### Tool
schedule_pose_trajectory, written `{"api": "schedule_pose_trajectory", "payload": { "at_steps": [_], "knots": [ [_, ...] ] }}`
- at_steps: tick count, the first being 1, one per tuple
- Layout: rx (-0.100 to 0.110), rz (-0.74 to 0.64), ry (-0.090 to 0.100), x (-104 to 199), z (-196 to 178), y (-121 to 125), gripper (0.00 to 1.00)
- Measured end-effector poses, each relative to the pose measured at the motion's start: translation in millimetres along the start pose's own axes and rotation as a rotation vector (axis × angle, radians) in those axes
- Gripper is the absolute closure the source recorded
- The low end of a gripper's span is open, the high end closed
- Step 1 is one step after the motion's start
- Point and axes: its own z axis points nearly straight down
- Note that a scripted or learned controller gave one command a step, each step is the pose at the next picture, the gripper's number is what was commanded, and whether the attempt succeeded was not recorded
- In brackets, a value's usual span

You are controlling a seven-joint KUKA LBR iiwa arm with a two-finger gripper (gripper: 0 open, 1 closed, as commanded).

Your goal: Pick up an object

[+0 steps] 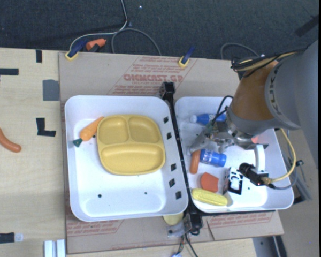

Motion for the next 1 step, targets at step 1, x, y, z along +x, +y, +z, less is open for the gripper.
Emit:
{"api": "schedule_pose_trajectory", "payload": {
  "at_steps": [1],
  "knots": [
    [-0.007,-0.003,-0.001,-3.3,27.1,43.8,0.0]
  ]
}}
